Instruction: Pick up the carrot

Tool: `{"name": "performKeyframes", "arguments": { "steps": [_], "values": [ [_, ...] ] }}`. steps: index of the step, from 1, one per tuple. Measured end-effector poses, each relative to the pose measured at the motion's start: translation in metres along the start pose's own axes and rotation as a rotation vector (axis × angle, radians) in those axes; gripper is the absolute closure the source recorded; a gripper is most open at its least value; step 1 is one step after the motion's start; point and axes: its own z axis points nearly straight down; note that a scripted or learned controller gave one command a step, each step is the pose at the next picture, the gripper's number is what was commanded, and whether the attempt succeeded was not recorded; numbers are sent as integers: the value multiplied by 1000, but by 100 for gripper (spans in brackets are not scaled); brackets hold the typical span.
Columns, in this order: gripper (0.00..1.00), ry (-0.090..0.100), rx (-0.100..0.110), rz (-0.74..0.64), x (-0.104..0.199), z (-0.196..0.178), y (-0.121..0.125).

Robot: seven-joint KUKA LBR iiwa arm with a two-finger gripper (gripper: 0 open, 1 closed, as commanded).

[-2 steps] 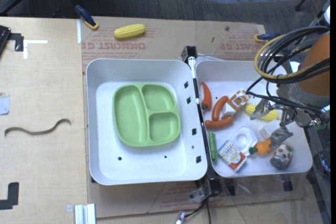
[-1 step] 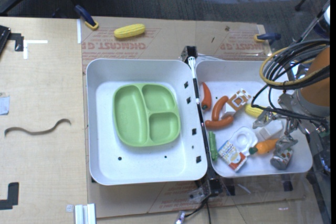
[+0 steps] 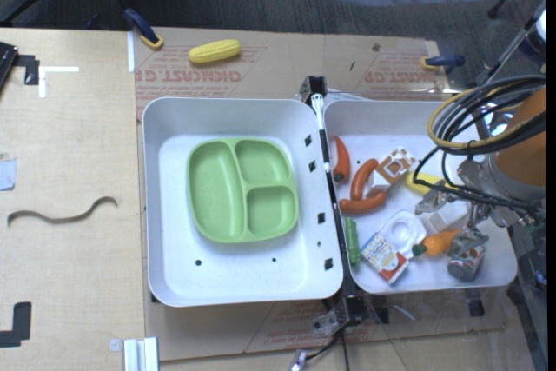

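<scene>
carrot (image 3: 440, 241): orange, green tip
divided plate (image 3: 242, 189): pale green
bins (image 3: 165, 213): white
corn cob (image 3: 214, 52): yellow
tabletop (image 3: 61, 274): light wood grain

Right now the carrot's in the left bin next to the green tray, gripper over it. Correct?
Not quite. The carrot lies in the right bin, not the left bin with the green tray. The gripper is over it, as the camera view shows.

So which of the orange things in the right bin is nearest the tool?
The carrot, the small orange piece with a green end near the bin's front, lying right beside the tool. The two longer orange sausages sit further left.
</scene>
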Motion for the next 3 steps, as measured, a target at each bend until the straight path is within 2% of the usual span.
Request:
{"name": "performKeyframes", "arguments": {
  "steps": [1, 2, 3],
  "values": [
    [0, 9, 2, -48, -2, 4, 13],
    [0, 33, -15, -129, 10, -62, 11],
    [0, 32, -19, -259, 7, 12, 25]
  ]
}}
